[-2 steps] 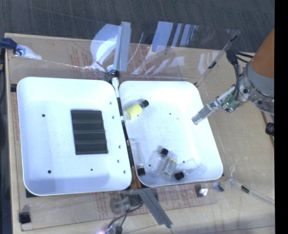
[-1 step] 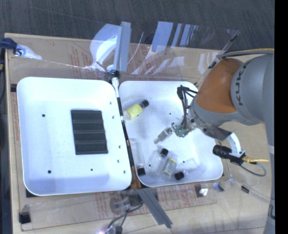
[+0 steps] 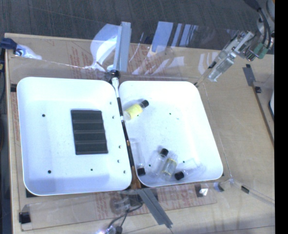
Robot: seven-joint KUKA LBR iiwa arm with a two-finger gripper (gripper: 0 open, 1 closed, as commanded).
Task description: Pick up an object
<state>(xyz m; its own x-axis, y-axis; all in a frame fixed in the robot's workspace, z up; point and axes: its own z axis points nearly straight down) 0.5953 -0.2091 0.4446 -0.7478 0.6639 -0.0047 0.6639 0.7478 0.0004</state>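
Note:
A small yellow bottle with a black cap (image 3: 134, 109) lies in the right bin (image 3: 202, 130), near its upper left corner. Several clear vials with black caps (image 3: 165, 164) are clustered near that bin's front edge. A black ridged rectangular block (image 3: 89, 131) lies flat in the middle of the left bin (image 3: 31, 145). My gripper (image 3: 217, 70) hangs over the bench beyond the right bin's far right corner, pointing down and left. It is well apart from every object, and nothing shows in it.
A metal divider strip (image 3: 120, 116) runs between the two bins. Clear plastic sheeting and a metal bar (image 3: 124, 45) lie behind the bins. Brackets and a cable (image 3: 148, 206) sit at the front edge of the bench.

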